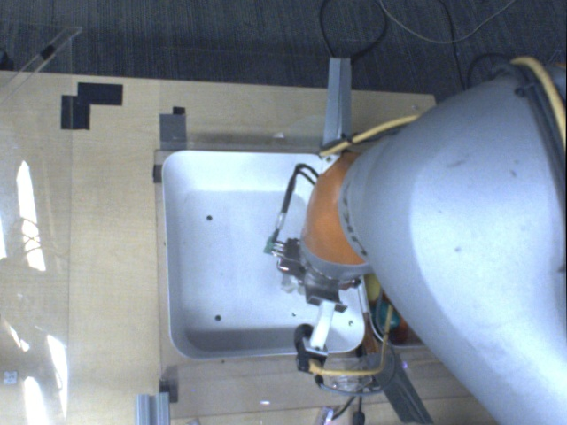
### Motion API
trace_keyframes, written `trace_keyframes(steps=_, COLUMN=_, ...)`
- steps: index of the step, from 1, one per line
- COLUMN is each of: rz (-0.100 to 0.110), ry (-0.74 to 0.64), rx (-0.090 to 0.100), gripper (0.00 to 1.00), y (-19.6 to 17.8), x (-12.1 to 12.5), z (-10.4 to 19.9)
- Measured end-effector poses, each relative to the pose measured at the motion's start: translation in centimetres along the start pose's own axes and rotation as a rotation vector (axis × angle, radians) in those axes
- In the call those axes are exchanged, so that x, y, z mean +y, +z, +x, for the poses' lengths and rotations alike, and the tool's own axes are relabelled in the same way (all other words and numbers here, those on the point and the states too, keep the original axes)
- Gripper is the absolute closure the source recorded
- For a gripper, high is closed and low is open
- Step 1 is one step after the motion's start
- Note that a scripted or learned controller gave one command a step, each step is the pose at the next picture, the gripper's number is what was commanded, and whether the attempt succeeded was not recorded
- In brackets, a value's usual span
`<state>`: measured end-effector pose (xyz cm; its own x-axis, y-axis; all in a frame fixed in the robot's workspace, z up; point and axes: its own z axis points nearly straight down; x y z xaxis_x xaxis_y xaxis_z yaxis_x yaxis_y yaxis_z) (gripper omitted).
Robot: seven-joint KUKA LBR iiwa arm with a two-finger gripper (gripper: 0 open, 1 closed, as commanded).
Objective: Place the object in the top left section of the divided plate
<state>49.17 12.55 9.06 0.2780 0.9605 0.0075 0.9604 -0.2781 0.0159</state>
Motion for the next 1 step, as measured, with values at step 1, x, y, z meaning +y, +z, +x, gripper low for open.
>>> trace_keyframes(steps=1, rz=0.015, ry=-0.073, rx=-0.006, gripper=1.0, y=-2.23, x=-0.78, z=1.11)
